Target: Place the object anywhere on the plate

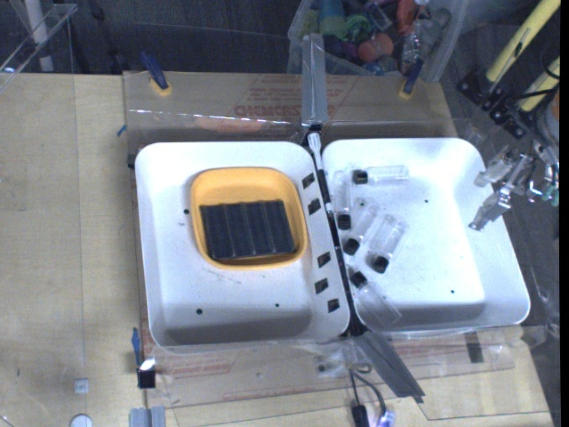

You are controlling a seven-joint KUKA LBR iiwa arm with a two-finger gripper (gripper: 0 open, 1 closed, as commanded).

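The jaws [487, 213] are seen at the right rim of the right bin [462, 163]; whether they are apart or together cannot be told, and nothing is seen between them. For the pick, one clear vial [384, 237] should be singled out and approached squarely across its narrow body, since the vials are crowded. The vials lie well to the left of the jaws, near the divider. The yellow plate [206, 189], bearing a dark ridged insert [247, 229], sits in the left bin [164, 238].
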